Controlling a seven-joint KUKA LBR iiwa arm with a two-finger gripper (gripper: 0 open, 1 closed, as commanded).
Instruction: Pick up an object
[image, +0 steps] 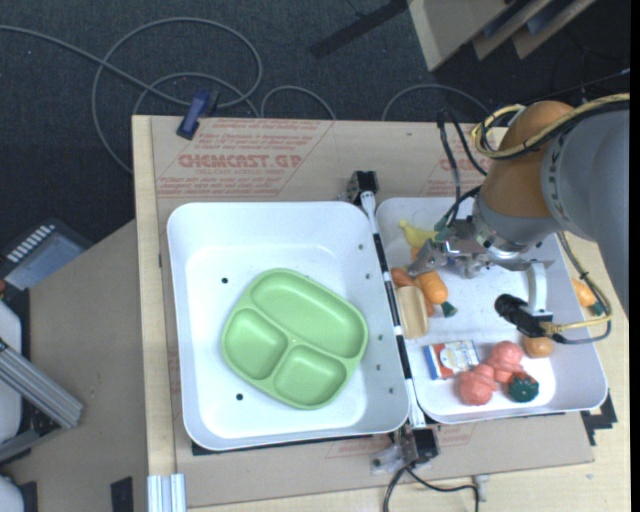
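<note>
The orange carrot (432, 288) lies in the right bin (590, 385), near its left wall, beside a tan block (411, 311). The gripper (447, 253) hangs just above it; grip state cannot be determined. Pink fruit (489, 372) lies nearer the front. The left bin (190, 240) holds a green tray (293, 338).

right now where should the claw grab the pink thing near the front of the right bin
Grip the pink lump across its narrow middle, coming straight down from above. It lies low on the floor of the right bin with a small card at its left and a dark green piece at its right, so the jaws probably fit best front and back rather than side to side. The claw is further back.
</note>
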